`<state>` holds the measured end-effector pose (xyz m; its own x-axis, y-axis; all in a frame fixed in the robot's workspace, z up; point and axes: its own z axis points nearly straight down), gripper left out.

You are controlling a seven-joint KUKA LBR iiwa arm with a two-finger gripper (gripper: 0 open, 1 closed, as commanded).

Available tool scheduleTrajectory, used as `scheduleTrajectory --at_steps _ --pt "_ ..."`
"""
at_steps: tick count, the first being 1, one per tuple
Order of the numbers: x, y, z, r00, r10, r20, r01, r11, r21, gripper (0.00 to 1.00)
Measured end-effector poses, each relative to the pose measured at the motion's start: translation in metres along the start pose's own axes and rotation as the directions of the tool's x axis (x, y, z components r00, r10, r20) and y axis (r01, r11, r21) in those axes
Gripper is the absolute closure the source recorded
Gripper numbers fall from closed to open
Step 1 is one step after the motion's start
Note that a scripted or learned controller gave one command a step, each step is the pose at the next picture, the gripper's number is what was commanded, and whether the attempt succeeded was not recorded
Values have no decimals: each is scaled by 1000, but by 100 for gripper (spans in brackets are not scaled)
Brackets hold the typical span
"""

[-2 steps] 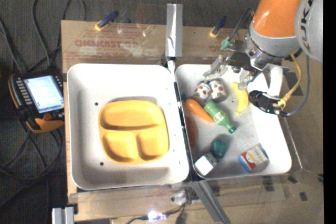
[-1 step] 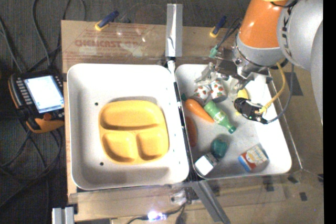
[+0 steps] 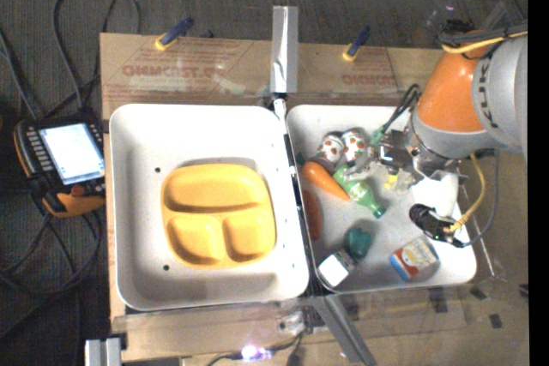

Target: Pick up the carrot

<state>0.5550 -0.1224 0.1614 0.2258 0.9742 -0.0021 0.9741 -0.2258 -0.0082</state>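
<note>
The orange carrot (image 3: 324, 180) lies slanted near the left wall of the right bin (image 3: 455, 270), its thick end up-left and its tip against a green bottle (image 3: 362, 191). My gripper (image 3: 392, 159) hangs over the middle of the right bin, to the right of the carrot and just above-right of the green bottle. The grey arm with its orange band (image 3: 455, 99) comes in from the right. Nothing of the carrot is between the fingers.
Two red-and-white spotted pieces (image 3: 341, 146) sit above the carrot. A brown-red piece (image 3: 311, 214) lies along the bin's left wall. A teal object (image 3: 358, 242), a white box (image 3: 334, 270) and a small can (image 3: 413, 259) lie near the front. A yellow divided tray (image 3: 220, 214) sits in the left bin (image 3: 137, 184).
</note>
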Motion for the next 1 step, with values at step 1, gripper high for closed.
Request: scheduleTrajectory --at_steps 1 --pt "24 25 65 997 83 2 -83 997 -2 0"
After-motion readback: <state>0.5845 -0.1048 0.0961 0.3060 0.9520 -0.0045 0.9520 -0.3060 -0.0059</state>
